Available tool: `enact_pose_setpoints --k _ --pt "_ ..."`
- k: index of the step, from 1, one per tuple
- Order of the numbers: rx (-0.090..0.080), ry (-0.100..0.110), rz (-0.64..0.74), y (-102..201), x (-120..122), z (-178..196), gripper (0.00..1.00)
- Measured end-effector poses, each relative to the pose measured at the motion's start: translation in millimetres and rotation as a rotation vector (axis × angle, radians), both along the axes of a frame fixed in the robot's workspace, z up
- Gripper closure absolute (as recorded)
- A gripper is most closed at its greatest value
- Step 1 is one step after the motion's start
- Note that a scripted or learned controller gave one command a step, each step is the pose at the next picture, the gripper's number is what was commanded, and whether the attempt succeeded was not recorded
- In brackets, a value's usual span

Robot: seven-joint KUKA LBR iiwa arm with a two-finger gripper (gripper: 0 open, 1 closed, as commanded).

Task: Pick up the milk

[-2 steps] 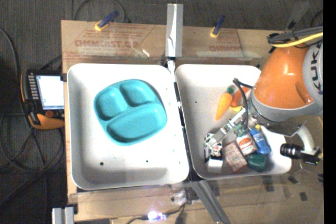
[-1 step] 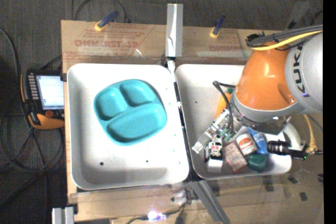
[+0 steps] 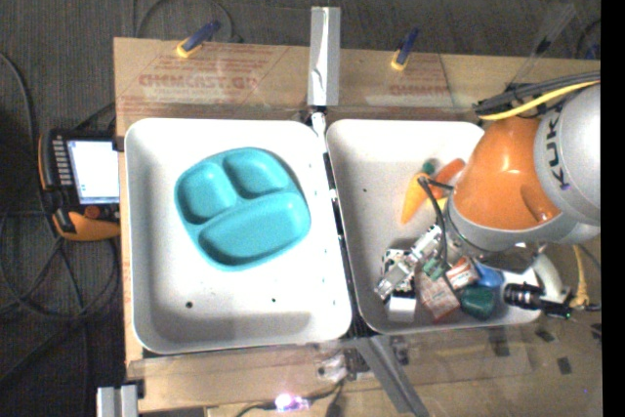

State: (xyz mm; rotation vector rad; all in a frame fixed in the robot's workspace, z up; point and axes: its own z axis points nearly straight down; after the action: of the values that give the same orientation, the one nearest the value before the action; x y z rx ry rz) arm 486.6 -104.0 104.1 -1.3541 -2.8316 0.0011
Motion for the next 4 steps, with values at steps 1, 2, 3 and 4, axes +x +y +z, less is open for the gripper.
enact_pose_setpoints --k 1,2,3,4 --pt "0.001 -0.003 0.164 4 -1 132 0.00" --pt "0.001 0.001 0.291 65 -3 78 0.00" --pt "-0.001 -0.005 0.066 40 -1 108 0.00" --pt "0.000 0.000 0.057 43 83 77 0.00"
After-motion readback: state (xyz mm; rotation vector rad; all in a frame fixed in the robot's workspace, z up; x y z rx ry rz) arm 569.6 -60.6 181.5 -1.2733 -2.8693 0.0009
